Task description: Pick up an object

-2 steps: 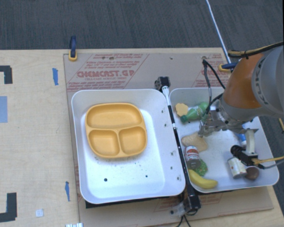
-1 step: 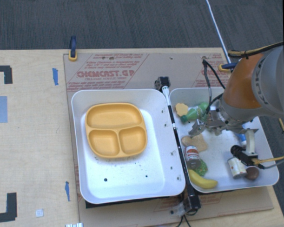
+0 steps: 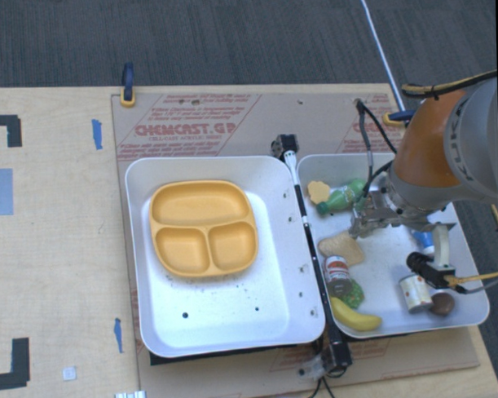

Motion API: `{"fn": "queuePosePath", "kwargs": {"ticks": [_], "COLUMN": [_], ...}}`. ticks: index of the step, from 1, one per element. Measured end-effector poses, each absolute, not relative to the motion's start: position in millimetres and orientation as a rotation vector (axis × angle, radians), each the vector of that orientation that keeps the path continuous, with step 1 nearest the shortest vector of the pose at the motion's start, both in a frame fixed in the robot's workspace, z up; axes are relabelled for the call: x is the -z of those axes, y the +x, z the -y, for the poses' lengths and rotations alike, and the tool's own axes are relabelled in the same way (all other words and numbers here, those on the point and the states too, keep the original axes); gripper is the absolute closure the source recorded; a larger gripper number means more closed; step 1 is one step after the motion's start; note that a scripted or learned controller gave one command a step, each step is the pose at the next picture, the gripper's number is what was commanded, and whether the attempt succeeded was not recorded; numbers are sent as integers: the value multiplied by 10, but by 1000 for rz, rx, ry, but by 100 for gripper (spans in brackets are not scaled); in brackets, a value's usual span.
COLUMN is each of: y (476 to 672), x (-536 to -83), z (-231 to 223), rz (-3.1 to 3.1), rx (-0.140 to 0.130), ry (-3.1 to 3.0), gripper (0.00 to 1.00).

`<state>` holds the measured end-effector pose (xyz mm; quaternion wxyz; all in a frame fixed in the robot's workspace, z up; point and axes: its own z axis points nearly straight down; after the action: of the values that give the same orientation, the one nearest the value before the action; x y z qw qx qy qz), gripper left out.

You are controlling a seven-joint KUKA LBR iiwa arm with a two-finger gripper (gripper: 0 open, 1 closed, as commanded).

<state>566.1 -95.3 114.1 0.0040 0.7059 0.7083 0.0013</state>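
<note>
My gripper (image 3: 366, 221) hangs low over the middle of the right bin (image 3: 473, 313). It sits just right of a green bottle (image 3: 343, 196) lying on its side and just above a tan flat piece (image 3: 342, 248). A small yellow piece (image 3: 318, 190) lies at the bin's far left corner. Nearer the front lie a small red-labelled bottle (image 3: 338, 271), a green leafy item (image 3: 351, 293) and a banana (image 3: 356, 316). A white can (image 3: 413, 294) and a brown ball (image 3: 441, 304) rest at the front right. Nothing shows between the gripper and these.
The left bin (image 3: 144, 238) holds a yellow divided plate (image 3: 204, 227) toward its back. A dark divider rail (image 3: 305, 225) runs between the two bins. A small blue item (image 3: 425, 238) lies under the arm in the right bin.
</note>
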Motion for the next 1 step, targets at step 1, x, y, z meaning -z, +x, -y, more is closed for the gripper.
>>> {"fn": "queuePosePath", "kwargs": {"ticks": [1], "y": [5660], "x": [-1139], "z": [953], "rz": [-2220], "rx": [-4], "ry": [2212], "gripper": [0]}}
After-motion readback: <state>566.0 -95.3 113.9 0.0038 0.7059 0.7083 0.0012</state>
